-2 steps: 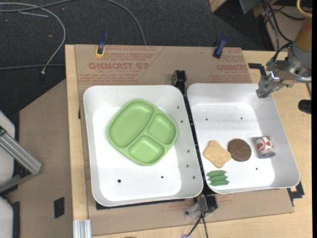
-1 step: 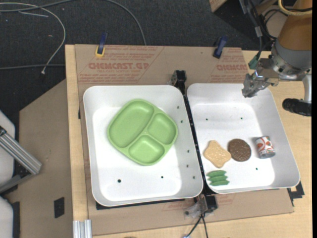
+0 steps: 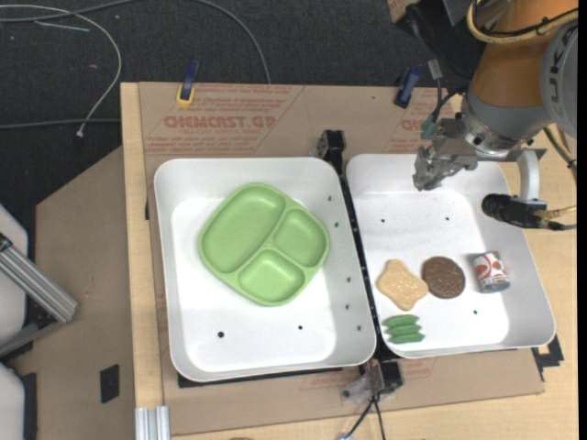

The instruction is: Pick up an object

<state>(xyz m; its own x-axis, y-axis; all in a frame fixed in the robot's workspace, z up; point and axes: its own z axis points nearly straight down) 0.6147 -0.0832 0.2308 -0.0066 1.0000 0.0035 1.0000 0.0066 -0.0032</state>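
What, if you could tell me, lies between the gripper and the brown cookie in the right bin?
Only bare white bin floor separates the gripper from the brown cookie; the camera view shows nothing else on that stretch.

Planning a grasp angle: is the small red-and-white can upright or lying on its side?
On its side. The can shows its long printed wall facing up in the right bin, near the brown cookie.

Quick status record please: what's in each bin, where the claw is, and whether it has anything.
left bin: light green three-compartment plastic plate, lying flat
right bin: tan cracker-shaped toy, round brown cookie, small red-and-white can on its side, green pea pod, all in the near half
claw: above the right bin's far left part, apart from the items
held: nothing seen between its fingers
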